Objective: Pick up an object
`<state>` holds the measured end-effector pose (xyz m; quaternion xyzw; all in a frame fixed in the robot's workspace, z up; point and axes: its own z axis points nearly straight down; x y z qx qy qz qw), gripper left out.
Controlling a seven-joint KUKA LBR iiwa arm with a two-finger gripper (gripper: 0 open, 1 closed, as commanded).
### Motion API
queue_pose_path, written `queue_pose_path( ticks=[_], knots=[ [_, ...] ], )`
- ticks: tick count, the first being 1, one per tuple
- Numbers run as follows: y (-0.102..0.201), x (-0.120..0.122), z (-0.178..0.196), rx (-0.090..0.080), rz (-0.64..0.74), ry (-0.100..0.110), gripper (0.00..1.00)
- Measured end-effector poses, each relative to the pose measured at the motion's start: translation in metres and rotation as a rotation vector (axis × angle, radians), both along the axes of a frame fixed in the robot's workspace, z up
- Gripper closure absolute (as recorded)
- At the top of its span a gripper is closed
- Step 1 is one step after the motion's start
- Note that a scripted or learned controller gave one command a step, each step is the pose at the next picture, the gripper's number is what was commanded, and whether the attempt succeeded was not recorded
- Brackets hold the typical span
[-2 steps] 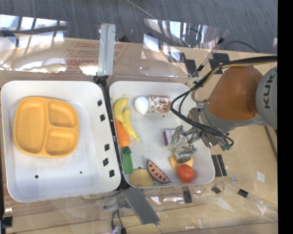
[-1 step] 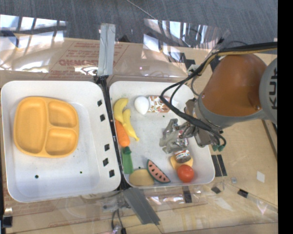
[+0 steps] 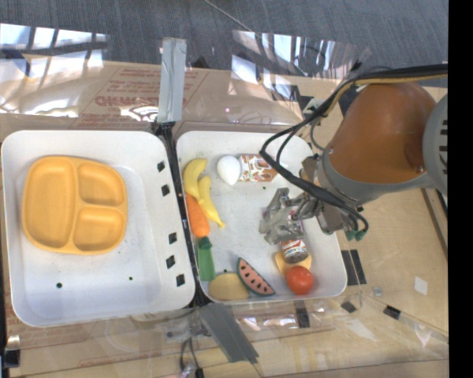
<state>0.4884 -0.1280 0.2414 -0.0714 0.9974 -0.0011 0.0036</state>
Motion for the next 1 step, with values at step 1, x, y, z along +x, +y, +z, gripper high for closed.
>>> queue_pose_path(
  ticks=[1],
  knots=[
    [-0.0325,0.0408,-0.0601,0.001,0.331,0.006,1.0]
  ],
)
